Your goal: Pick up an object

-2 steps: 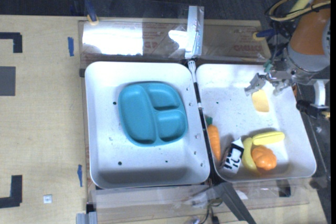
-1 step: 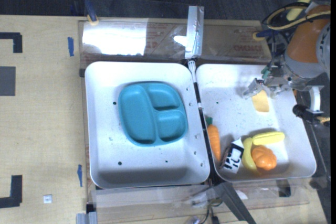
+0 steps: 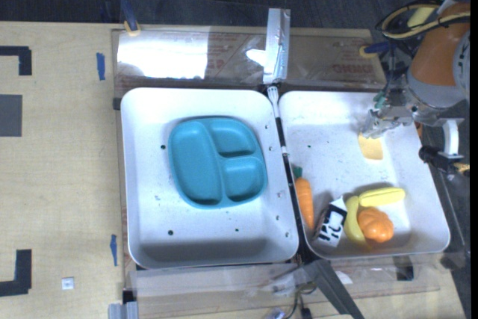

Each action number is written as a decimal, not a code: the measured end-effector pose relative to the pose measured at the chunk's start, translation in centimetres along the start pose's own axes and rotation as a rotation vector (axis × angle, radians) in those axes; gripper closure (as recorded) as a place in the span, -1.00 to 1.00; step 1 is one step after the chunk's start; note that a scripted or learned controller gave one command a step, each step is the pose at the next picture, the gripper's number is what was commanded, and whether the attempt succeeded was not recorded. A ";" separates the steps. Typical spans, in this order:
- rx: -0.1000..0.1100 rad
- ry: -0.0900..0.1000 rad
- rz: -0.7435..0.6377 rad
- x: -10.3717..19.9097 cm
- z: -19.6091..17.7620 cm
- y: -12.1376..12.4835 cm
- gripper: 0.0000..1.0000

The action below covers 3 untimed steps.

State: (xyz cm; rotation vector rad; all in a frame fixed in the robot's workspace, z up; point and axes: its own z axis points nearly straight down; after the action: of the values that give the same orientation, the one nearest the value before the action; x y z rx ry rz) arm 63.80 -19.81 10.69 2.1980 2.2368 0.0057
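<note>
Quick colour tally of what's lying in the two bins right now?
Blue: 1, divided tray, left bin
Orange: 2, carrot, round fruit
Yellow: 2, pale block under the claw, long piece
Black and white: 1, small box
Total: 6

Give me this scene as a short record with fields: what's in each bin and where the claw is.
left bin: blue divided plate, near the middle
right bin: carrot by the divider; black-and-white item; yellow piece; orange round item; pale yellow block
claw: above the right bin's far right part, just over the pale yellow block
grasp: cannot tell
</note>
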 end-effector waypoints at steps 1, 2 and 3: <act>0.001 0.000 0.000 0.0 0.1 0.0 -1.00; 0.000 -0.001 -0.214 1.9 1.8 -1.7 -1.00; 0.002 0.001 -0.136 -0.2 2.1 -0.2 -1.00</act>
State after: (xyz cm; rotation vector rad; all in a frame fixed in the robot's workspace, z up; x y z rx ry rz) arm 63.59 -20.03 8.63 2.0419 2.3823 0.0034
